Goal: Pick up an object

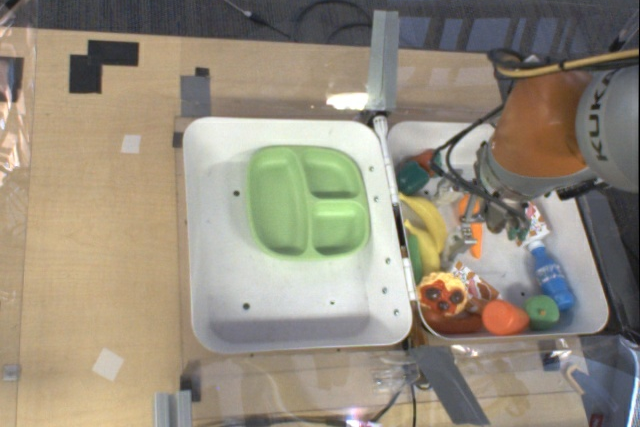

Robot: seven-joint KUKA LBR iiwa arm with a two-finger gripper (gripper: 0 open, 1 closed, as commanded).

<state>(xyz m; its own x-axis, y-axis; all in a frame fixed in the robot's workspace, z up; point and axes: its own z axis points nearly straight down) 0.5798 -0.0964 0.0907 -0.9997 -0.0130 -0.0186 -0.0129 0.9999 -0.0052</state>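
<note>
Arm (545,130) hangs over the crowded right bin (590,260); the left bin (210,245) carries a green tray (305,200).
Gripper (470,230) state: cannot tell. Banana (425,230), bottle (550,280) and orange ball (503,317) sit tightly packed, so a grab could slip or snag neighbours.

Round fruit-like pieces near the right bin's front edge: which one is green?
The green ball, rightmost of the pair, just below the blue bottle. Its neighbour to the left is the orange one.
</note>
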